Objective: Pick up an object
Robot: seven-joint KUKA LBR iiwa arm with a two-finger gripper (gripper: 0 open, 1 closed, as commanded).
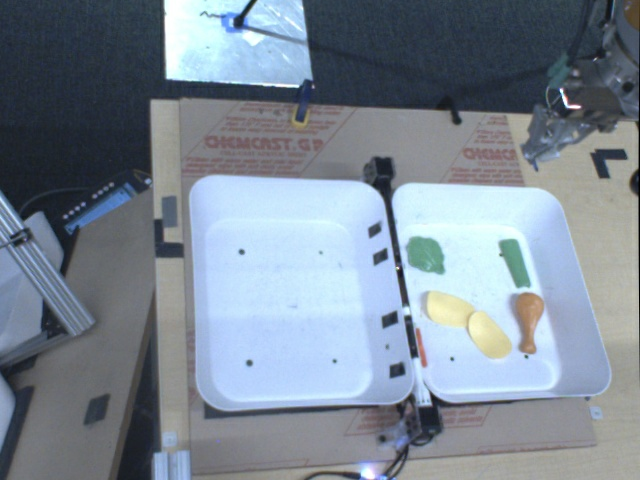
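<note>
jaws [537, 153] upper right, outside bins, grip state unclear | nearest: green stick [514, 262], below-left, long axis near-vertical | 0 held

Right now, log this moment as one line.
gripper: above bench, outside bins | right bin: green leaf, green stick, two yellow pieces, drumstick | nothing held

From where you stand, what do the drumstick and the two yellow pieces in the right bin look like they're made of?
The drumstick looks like moulded plastic toy food: even orange-brown colour, smooth rounded shape. The two yellow pieces seem plastic or rubber too, flat and matte, though the view is too coarse to be sure. The right bin looks like thin white plastic.
</note>
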